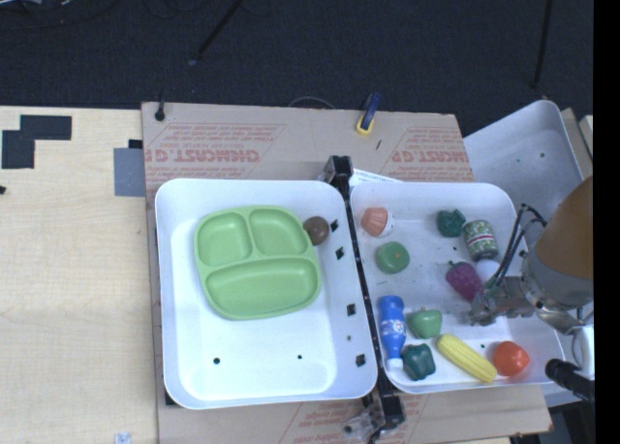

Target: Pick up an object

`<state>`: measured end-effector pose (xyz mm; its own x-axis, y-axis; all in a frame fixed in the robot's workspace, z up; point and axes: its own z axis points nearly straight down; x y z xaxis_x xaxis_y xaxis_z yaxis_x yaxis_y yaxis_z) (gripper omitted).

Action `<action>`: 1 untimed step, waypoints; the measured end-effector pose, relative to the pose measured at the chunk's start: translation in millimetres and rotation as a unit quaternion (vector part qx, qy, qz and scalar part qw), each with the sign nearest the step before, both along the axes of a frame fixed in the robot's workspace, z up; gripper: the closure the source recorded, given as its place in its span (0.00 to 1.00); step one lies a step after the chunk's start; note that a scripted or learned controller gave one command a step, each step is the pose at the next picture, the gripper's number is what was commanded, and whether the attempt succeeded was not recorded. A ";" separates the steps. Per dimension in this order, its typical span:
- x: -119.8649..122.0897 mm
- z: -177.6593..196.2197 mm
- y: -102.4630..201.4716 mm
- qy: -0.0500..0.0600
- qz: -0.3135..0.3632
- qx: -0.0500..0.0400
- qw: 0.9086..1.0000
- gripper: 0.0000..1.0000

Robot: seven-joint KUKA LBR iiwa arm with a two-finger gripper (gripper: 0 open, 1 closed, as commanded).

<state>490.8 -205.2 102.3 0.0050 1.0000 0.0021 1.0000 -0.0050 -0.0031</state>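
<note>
The right bin (504,202) holds several small objects: a purple fruit (464,280), a yellow corn-like piece (466,357), a red-orange ball (511,359), a green pepper (424,322), a blue bottle (390,326), a small can (479,238), a round green piece (392,258), a pink cup (375,221) and two dark green pieces (449,223) (418,362). My gripper (487,313) reaches in from the right and sits low in this bin, just below and right of the purple fruit and above the corn. Nothing is visibly held.
The left bin (252,364) carries a green divided plate (258,261) with a brown ball (316,230) by its upper right corner. A black divider (354,277) separates the bins. A blue and yellow clamp (367,113) sits on the cardboard behind.
</note>
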 end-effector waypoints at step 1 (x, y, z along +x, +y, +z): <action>4.7 61.0 0.4 -0.002 0.002 -0.001 1.000 1.00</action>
<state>495.5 -204.8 163.2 0.0003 1.0000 -0.0003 1.0000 -0.0003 0.0009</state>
